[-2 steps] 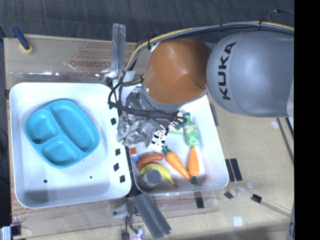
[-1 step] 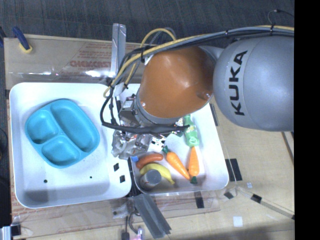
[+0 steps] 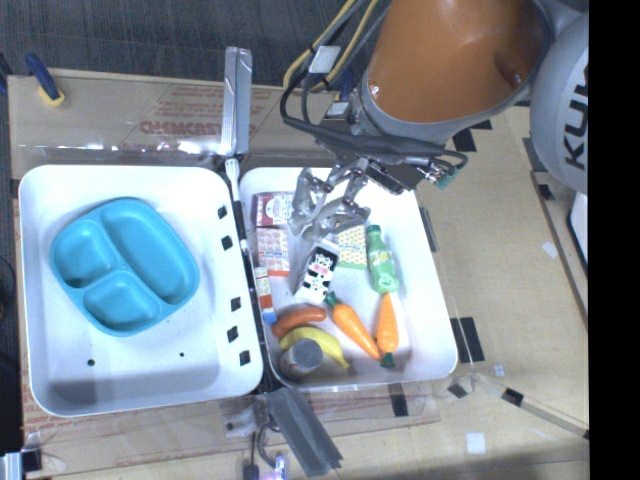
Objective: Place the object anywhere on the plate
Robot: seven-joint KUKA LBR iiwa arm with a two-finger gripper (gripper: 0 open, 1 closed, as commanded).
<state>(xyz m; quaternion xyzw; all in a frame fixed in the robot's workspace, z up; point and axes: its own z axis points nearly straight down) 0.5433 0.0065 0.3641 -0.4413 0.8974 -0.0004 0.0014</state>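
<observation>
Over the right bin [image 3: 440,298] the arm's gripper [image 3: 322,211] hangs low above the far end of the clutter, its metal fingers [image 3: 303,208] spread apart with nothing between them. Just below the fingertips a small black-and-white patterned carton [image 3: 320,271] lies tilted, near the gripper but not clasped. Beside it rests a green bottle [image 3: 379,258], and nearer the front edge lie two carrots [image 3: 368,330], a sausage [image 3: 299,318] and a banana [image 3: 318,349]. A red-and-white packet [image 3: 272,230] lies along the bin's left wall. Across the divider, the left bin [image 3: 60,388] bears a blue three-compartment plate [image 3: 123,264], well apart from the gripper.
</observation>
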